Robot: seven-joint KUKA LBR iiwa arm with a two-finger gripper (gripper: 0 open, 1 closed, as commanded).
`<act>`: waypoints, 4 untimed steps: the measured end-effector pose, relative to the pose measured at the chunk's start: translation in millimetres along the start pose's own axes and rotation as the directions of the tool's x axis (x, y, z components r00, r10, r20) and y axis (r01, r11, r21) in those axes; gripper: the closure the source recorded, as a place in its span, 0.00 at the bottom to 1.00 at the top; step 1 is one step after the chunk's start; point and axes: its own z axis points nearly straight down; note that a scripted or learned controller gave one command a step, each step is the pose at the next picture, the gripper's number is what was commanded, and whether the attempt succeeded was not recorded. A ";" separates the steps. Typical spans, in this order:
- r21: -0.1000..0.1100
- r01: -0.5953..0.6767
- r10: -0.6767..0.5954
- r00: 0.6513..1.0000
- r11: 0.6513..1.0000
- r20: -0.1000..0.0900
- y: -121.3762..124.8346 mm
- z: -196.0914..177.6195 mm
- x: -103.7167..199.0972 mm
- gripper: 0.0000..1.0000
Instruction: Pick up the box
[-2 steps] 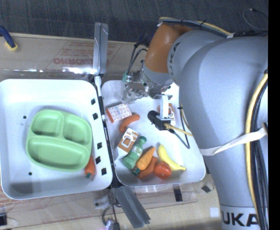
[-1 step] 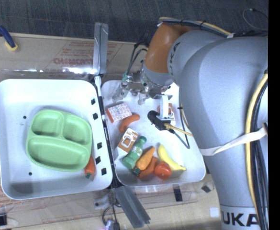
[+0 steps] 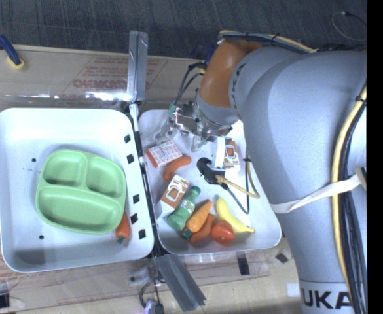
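White shallow plastic bins sit side by side on a brown cardboard-covered bench (image 3: 60,67). Left bin (image 3: 14,175) carries a light green plastic tray with three compartments (image 3: 81,190), and a small orange toy carrot (image 3: 123,227) lies just beside that tray's lower right corner, against the bin wall.

Right bin (image 3: 263,231) is crowded. An orange-and-white cardboard box (image 3: 163,154) lies flat in its upper left part, near the dividing wall. Touching the box's lower right edge is a short orange sausage-shaped toy (image 3: 177,167). Below that sits a smaller orange-and-white carton (image 3: 176,191), tilted, resting against a green plastic bottle (image 3: 182,212). Next to the bottle lies a larger orange toy carrot (image 3: 201,217), then a red toy tomato (image 3: 222,232) and a yellow toy banana (image 3: 231,217) near the bin's lower edge. A third orange-and-white packet (image 3: 230,154) lies at the right, close under the arm.

Grey robot arm with an orange band (image 3: 220,70) reaches in from the right and bends over the upper part of the right bin. Its two-finger gripper (image 3: 179,123) hangs just above and slightly right of the flat cardboard box, apart from it; nothing is seen in its grasp, and whether it is spread or pressed together cannot be told from this angle
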 end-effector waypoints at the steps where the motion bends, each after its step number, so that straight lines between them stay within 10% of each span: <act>1: -0.004 0.006 -0.006 1.000 1.000 -0.001 1.5 -12.4 1.5 1.00; 2: -0.003 0.006 -0.006 1.000 1.000 -0.001 1.5 -12.3 1.5 0.00; 3: 0.003 -0.334 0.334 0.943 0.943 0.005 0.2 -95.7 33.4 0.00; 4: 0.007 -0.350 0.350 0.937 0.937 0.007 -15.8 -94.2 97.6 0.00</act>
